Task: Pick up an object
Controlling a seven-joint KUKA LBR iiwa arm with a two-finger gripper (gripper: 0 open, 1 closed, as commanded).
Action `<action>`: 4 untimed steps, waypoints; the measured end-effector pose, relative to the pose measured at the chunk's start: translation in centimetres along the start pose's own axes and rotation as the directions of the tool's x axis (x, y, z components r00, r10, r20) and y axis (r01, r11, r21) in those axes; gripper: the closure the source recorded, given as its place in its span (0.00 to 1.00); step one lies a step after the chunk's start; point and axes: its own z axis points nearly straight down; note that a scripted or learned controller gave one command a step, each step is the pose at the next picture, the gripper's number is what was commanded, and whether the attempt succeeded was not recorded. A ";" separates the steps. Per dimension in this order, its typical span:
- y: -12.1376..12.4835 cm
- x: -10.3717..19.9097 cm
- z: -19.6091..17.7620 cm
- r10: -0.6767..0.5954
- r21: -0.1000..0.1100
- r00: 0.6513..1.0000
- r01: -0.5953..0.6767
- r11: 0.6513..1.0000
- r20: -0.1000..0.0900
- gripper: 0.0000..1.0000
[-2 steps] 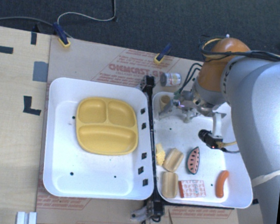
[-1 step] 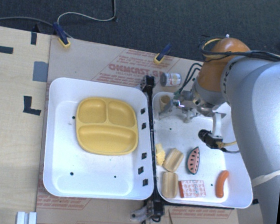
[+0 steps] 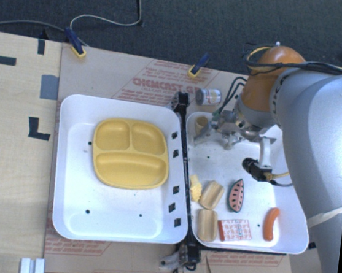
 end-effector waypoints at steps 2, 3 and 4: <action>0.0 0.0 0.0 0.001 0.000 1.000 -0.001 1.000 -0.001 0.00; 0.0 0.0 0.0 0.001 0.000 1.000 -0.001 1.000 -0.001 0.00; 0.0 0.1 0.0 0.002 0.000 1.000 -0.002 1.000 0.000 0.00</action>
